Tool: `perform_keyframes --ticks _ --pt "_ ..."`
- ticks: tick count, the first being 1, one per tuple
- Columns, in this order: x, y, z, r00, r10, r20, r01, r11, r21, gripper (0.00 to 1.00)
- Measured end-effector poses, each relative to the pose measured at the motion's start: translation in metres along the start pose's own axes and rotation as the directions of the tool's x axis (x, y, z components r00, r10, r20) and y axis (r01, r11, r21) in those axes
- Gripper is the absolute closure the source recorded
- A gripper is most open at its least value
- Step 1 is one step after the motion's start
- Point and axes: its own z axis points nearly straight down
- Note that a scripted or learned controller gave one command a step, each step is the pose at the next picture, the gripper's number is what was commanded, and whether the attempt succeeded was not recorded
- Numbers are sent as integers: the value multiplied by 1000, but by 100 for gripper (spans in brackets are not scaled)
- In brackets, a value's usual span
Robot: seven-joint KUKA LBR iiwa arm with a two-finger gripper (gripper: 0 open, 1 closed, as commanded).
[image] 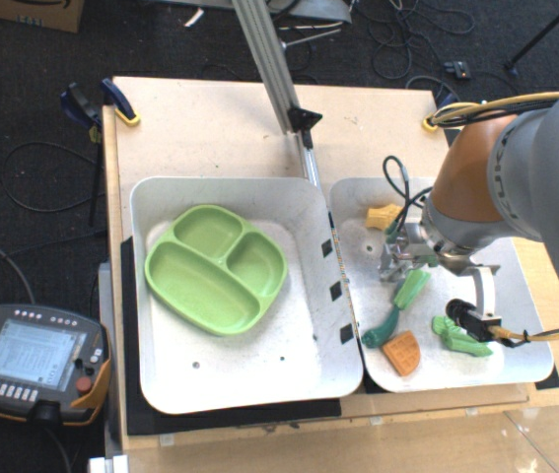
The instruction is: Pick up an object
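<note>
The arm (496, 175) reaches in from the right and leans over the right bin (358, 205). Its tool (402, 262) hangs low above the bin floor, just over the upper end of a long green toy (397, 308) that lies slanted across the middle of the bin; whether the tool is spread or pressed together I cannot tell, and nothing can be made out pinched in it. An orange wedge (403, 353) lies just beside the lower tip of the green toy. A yellow piece (382, 216) sits near the back of the same bin, and a smaller green piece (461, 338) lies toward the right. In the left bin (161, 372) rests a green divided plate (217, 267). Both bins stand on the table (210, 126)
</note>
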Motion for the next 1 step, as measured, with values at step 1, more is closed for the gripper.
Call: perform_keyframes --ticks 1 --pt "17 -24 -105 1000 -5 0 5 1000 -6 100"
